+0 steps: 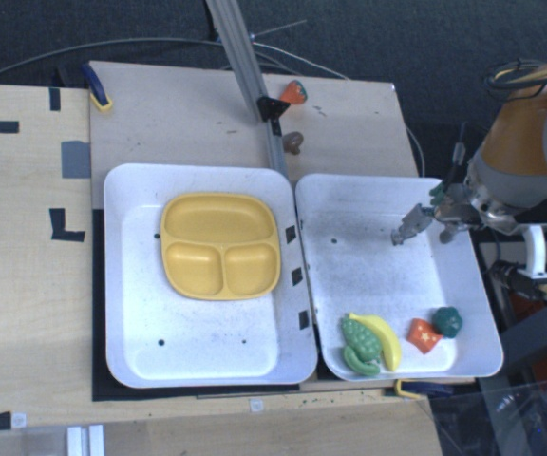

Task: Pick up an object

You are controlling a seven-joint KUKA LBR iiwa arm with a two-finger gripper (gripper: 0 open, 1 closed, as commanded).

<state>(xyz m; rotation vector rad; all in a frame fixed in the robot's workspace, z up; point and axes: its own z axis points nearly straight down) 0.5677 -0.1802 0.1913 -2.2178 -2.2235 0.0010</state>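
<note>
The left shallow white bin (126, 283) holds a yellow three-compartment plastic plate (221, 245). The right white bin (368, 255) holds a yellow banana (384, 338), a green vegetable (358, 344), and a red-green toy (435, 329). The gripper (414, 224) hangs above, empty; its state I cannot tell.

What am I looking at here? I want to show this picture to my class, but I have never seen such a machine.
One camera above a bench looks down at a slant. The grey robot arm with an orange band reaches in from the picture's right; its two-finger gripper hangs over the right shallow white bin, with nothing between its fingers. Along that bin's near edge lie small toy foods: a yellow banana beside a bumpy green vegetable, then a red-orange piece and a dark green piece. The left white bin holds a yellow plastic plate with three compartments. The arm's job is to pick something up.
</note>
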